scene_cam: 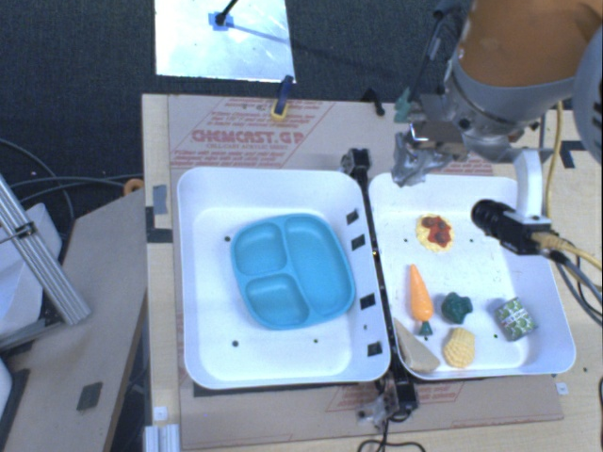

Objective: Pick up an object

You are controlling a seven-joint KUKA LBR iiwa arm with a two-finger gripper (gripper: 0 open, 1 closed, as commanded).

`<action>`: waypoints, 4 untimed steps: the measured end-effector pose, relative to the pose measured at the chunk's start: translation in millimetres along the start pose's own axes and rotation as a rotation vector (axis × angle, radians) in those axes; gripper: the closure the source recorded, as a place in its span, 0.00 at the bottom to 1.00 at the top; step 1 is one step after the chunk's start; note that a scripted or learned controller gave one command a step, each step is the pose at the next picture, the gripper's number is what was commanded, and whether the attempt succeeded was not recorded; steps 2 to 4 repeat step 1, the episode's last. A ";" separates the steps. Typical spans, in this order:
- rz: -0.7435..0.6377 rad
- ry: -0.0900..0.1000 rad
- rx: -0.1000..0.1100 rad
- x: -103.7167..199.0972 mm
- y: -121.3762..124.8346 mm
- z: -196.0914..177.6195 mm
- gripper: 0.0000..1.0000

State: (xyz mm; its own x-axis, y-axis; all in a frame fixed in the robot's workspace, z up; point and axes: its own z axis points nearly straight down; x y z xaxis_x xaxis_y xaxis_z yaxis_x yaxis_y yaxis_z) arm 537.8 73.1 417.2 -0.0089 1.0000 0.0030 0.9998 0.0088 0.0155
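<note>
The right bin (542, 276) holds several toy foods. A red and yellow pizza slice (435, 232) lies near its back. An orange carrot (419, 295), a dark green broccoli (457, 306), a yellow corn cob (459, 347), a beige wedge (420, 353) and a green and white can (515, 317) lie toward its front. My gripper (413, 168) hangs over the bin's back left corner, behind and to the left of the pizza slice, well above the objects. I see nothing in it.
The left bin (212, 205) holds a blue divided plate (292, 269). A black divider (367, 252) runs between the bins. A black camera on a white bracket (509, 224) juts over the right bin's back right.
</note>
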 end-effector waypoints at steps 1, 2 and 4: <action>0.008 -0.005 0.022 3.6 47.5 115.3 1.00; 0.008 -0.005 0.022 3.6 47.5 115.3 1.00; 0.008 -0.005 0.022 3.6 47.5 115.3 1.00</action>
